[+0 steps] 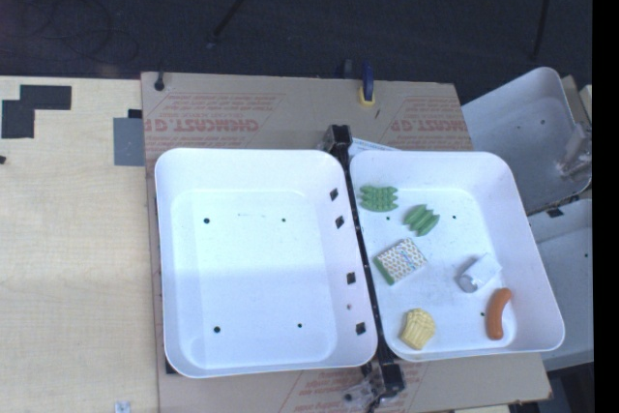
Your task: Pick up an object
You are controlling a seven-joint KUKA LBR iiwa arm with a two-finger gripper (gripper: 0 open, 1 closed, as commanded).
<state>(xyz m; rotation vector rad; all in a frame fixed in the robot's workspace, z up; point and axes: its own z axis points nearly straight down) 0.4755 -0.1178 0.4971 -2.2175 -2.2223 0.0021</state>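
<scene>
Whether the gripper is open or closed cannot be told from this view; every object lies loose on the bin floor with nothing clamped on it. Nearest in the right bin (538,247), a knobbly yellow piece (418,329) sits just inside the front rim. To its right a small orange sausage (496,314) stands on end along the slope, close to the front right corner. A little farther back, a pale grey lump (474,274) rests near the sausage but apart from it. Toward the middle wall is a white block with a fine green check (402,258), set at a slant, with a thin green strip (384,272) touching its lower left edge. Beyond these lie two ridged green pods: one (421,220) near the bin's centre, the other (378,198) close to the far left corner by the divide. The objects are well apart, with bare white floor between most of them. The left bin (161,256) shows bare floor, and small black clips (350,278) run along the joint. Both bins sit on a cardboard sheet (290,111), held at the far edge by a blue clamp (368,82).
</scene>
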